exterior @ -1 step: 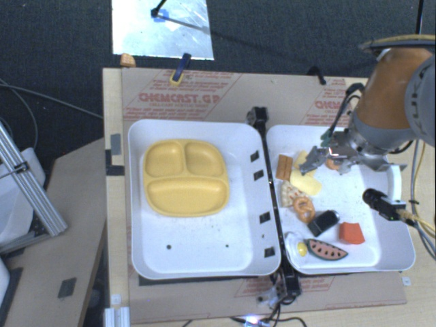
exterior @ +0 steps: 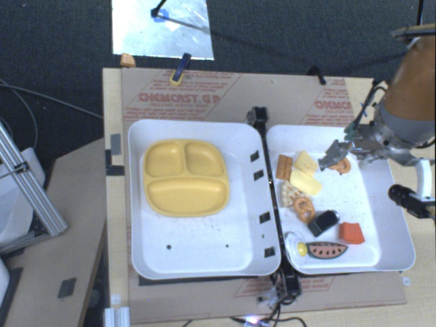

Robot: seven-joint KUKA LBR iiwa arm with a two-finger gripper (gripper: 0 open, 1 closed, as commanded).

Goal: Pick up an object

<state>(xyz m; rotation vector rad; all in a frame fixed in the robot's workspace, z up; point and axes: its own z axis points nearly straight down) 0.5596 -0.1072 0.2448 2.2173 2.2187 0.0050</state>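
Hovering gripper (exterior: 334,159) over right bin (exterior: 381,251), beside pretzel (exterior: 343,167); can't tell jaw state. Pretzel looking light, stiff, probably plastic; pinching across outer loop seems best.

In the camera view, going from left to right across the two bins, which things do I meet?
Yellow divided plate → brown cracker → black block → orange-red block.

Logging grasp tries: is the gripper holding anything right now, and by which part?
Cannot be told. The gripper sits low over the right bin, right beside a small orange ring, but nothing is visibly between its fingers.
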